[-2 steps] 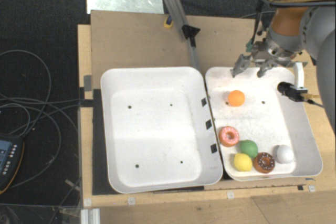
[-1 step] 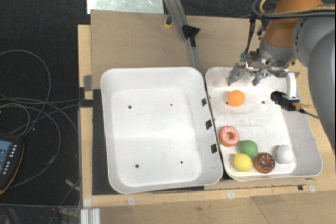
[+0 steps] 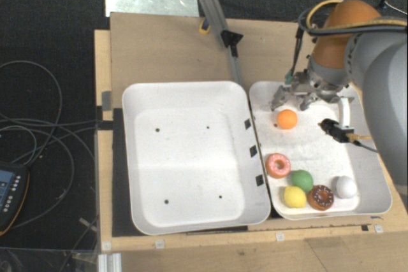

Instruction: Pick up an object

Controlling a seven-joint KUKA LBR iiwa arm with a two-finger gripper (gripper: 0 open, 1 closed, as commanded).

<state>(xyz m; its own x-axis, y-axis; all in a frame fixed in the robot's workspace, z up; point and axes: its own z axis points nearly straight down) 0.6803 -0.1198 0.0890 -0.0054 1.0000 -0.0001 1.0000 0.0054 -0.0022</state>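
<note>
Metal two-finger gripper (image 3: pixel 294 100) sits low over the far end of the right shallow white plastic bin (image 3: pixel 370 165), hanging from the grey arm with its orange band (image 3: pixel 341 32). Its fingers splay apart, tips spread to either side; nothing lies between them.

Small round orange ball (image 3: pixel 287 119) rests on the bin floor just below the gripper, toward the near side, close to the fingertips; contact cannot be made out. It lies near the bin's far-left corner, clear of the walls.

5 more items are clustered at the near end of the same bin:
- pink-frosted ring doughnut (image 3: pixel 278 165), nearest the left wall, part way down it
- round green ball (image 3: pixel 302 179), just beside the doughnut on the near-right side
- round yellow ball (image 3: pixel 294 197), touching the green one, close to the near-left corner
- brown chocolate ring doughnut with sprinkles (image 3: pixel 320 197), just right of the yellow ball, along the near wall
- small white ball (image 3: pixel 345 187), just right of the chocolate doughnut, toward the near-right corner

Left shallow white plastic bin (image 3: pixel 188 153) lies alongside, its right rim meeting the right bin's left rim, with 3 black clips along that edge. Both bins rest on the tan wooden bench (image 3: pixel 172 48).
</note>
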